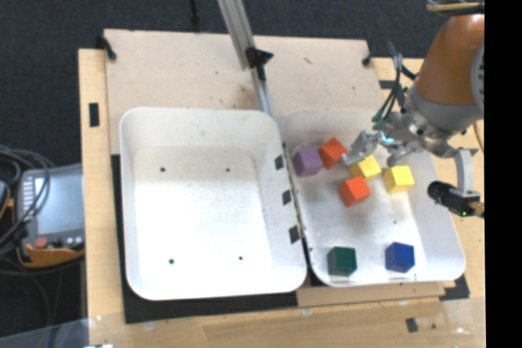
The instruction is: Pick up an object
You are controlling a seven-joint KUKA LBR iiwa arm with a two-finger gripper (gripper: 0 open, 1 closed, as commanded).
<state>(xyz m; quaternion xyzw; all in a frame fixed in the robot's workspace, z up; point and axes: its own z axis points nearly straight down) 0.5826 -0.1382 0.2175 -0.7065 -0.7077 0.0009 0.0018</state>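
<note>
Green cube (342, 260) and blue cube (400, 256) lie at the right bin's (444, 244) near edge. Gripper (364, 149) hangs above a yellow cube (368, 168), beside the orange cube (332, 151); finger spread cannot be judged.

I count seven cubes in all: two orange (332, 151) (355, 191), two yellow (368, 167) (399, 178), one purple (307, 161), one green (342, 261), one blue (400, 257). Bins: two, the left bin (204, 200) and the right bin (436, 253). All seven cubes sit in the right one.
</note>
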